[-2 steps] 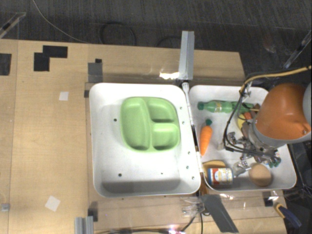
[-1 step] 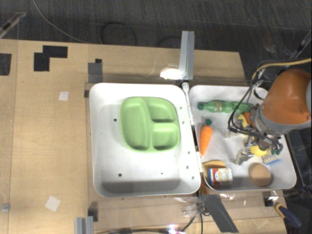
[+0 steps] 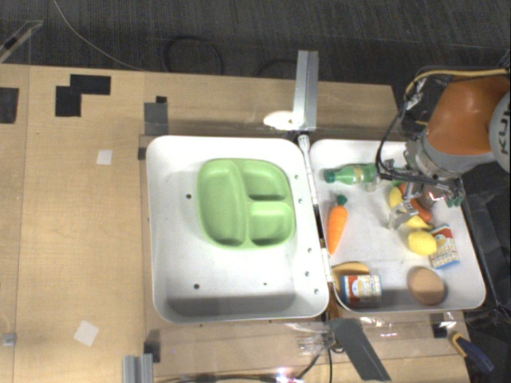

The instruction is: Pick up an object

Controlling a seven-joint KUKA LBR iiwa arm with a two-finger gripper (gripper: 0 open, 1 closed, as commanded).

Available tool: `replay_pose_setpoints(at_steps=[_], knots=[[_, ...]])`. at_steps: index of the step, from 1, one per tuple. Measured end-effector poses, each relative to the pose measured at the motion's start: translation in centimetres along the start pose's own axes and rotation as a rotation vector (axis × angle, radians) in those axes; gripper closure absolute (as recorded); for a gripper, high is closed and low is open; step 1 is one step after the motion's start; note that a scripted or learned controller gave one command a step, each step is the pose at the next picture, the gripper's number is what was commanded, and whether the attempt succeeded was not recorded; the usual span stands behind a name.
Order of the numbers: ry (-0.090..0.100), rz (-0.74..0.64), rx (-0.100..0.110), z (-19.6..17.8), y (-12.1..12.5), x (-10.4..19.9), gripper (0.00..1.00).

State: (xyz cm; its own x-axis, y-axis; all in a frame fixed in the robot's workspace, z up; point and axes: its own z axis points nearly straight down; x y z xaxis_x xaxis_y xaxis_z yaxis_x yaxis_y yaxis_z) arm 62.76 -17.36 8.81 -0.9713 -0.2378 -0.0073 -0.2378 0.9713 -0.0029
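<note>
In the right bin (image 3: pixel 477 290) my gripper (image 3: pixel 409 212) hangs low over a cluster of small items near the right wall. A yellow lemon (image 3: pixel 421 242) lies just below it and a smaller yellow piece (image 3: pixel 395 196) just to its upper left. A bit of red (image 3: pixel 424 211) shows right beside the gripper. An orange carrot (image 3: pixel 337 223) lies along the bin's left side, and a green-capped clear bottle (image 3: pixel 351 175) lies on its side at the back.
A can with a red label (image 3: pixel 360 287) and a brown round item (image 3: pixel 426 285) sit at the front of the right bin. A small colourful packet (image 3: pixel 445 250) rests by the lemon. The left bin (image 3: pixel 172 278) holds a green divided tray (image 3: pixel 243 201).
</note>
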Motion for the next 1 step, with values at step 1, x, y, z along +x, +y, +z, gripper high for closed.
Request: replay_pose_setpoints(at_steps=[1], knots=[[-0.004,0.114,0.001,-0.18,1.82,4.41,0.00]])
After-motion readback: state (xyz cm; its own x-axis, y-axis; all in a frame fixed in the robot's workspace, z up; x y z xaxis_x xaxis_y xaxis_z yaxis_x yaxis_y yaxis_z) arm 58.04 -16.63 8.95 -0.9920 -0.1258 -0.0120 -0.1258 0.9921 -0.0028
